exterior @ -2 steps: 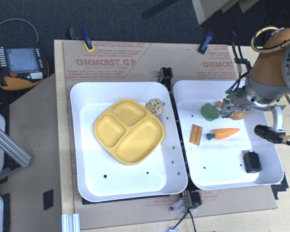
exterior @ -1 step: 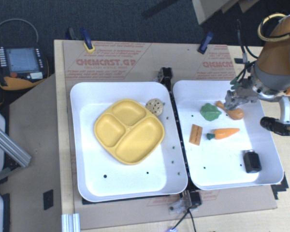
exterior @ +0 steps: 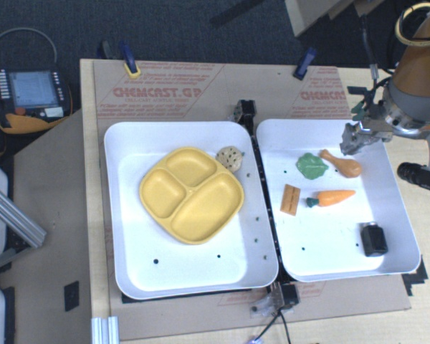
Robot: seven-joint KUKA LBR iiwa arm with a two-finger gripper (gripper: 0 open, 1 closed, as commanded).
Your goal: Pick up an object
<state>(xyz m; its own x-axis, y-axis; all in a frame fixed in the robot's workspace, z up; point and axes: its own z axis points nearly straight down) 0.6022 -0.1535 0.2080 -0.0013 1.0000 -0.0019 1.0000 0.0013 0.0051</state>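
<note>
Pincer [exterior: 351, 138] hovers above right bin [exterior: 394, 256] near toy drumstick [exterior: 342, 164], finger spread unclear; lettuce leaf [exterior: 312, 165], carrot [exterior: 332, 198] alongside; yellow divided plate [exterior: 192, 193] in left bin [exterior: 129, 249]

The bench [exterior: 93, 192], topped with printed brown board, carries 2 white bins, left [exterior: 122, 213] and right [exterior: 398, 213], side by side.

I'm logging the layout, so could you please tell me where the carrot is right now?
The carrot lies in the right bin, near its middle, just right of the brown block and below the green leaf and the drumstick.
</note>
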